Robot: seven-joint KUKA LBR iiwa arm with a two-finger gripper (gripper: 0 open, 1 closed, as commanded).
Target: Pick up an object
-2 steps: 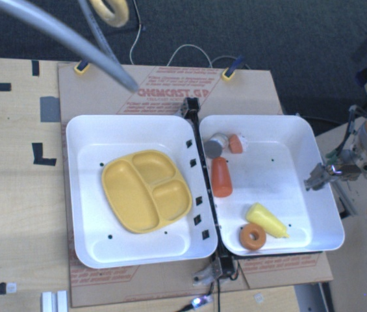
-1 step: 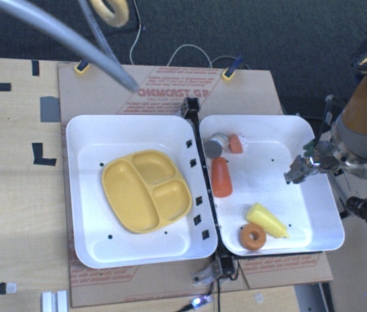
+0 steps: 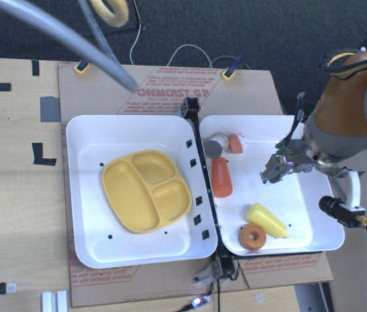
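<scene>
My hand over the right bin, nothing chosen yet.

My hand [image 3: 275, 171] hangs above bare floor in the right bin [image 3: 313, 239]; whether it is clenched or released I cannot tell from here. The orange cylinder [image 3: 221, 177] lies to my left against the divider, a small grey piece [image 3: 214, 145] and a salmon block [image 3: 235, 143] beyond it; the yellow cone [image 3: 266, 220] touches the orange ring [image 3: 253, 237] nearer the front. The yellow divided plate [image 3: 147, 189] sits in the left bin [image 3: 79, 174]. Dropping straight down, I would likely close on air; the cone may roll, the cylinder is crowded by the wall.
</scene>
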